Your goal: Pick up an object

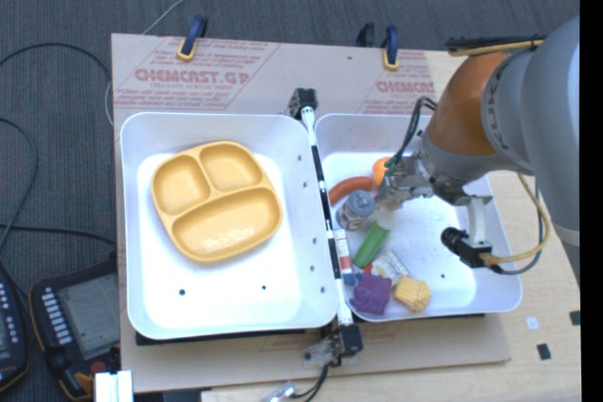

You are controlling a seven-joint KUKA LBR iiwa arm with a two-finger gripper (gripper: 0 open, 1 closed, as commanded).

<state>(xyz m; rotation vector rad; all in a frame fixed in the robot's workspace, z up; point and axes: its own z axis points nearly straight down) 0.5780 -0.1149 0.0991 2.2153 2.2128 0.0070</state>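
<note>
In the right bin (490, 297) the tool (388, 195) hangs over crowded toys; its grip I cannot tell; it may grab nothing.

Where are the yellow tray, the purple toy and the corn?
yellow tray (219, 245): camera view, floor of its large compartment.
purple toy (373, 294): camera view, its middle.
corn (412, 294): camera view, its middle.

Bench (188, 75) (seemingly paper-covered) with left bin (137, 297) and right bin (490, 301) side by side.
</note>
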